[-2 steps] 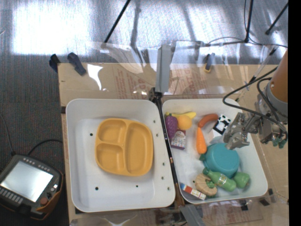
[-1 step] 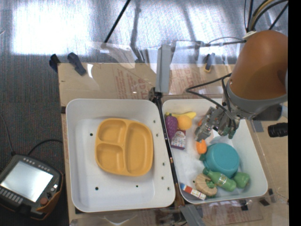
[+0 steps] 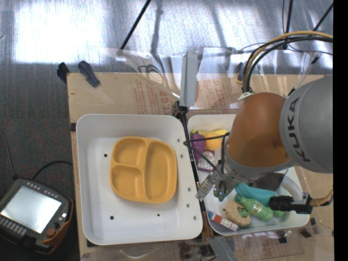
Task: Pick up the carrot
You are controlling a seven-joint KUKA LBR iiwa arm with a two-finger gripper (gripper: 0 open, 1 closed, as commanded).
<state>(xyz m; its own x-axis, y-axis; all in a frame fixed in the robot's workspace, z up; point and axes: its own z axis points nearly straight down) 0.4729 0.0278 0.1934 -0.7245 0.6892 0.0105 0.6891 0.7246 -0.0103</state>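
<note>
Presently low over the near-left part of the right bin [image 3: 302, 217], jaws down among the clutter, close to the wall shared with the left bin [image 3: 92, 145]. Whether the jaws are open or shut I cannot tell; my wrist shades them.

Carrot: cannot pick it out. My guess is that it is in the right bin, hidden under my arm.

In sight there: yellow piece [image 3: 215, 137] and purple piece [image 3: 198, 143] far-left, teal bottle [image 3: 254, 191], green bottle [image 3: 256, 209], tan lump [image 3: 238, 213] nearer. Yellow tray [image 3: 143, 169] sits in the left bin.

To do this well: confirm the target first, come straight down, avoid nudging the bottles, close across its narrow width.
</note>
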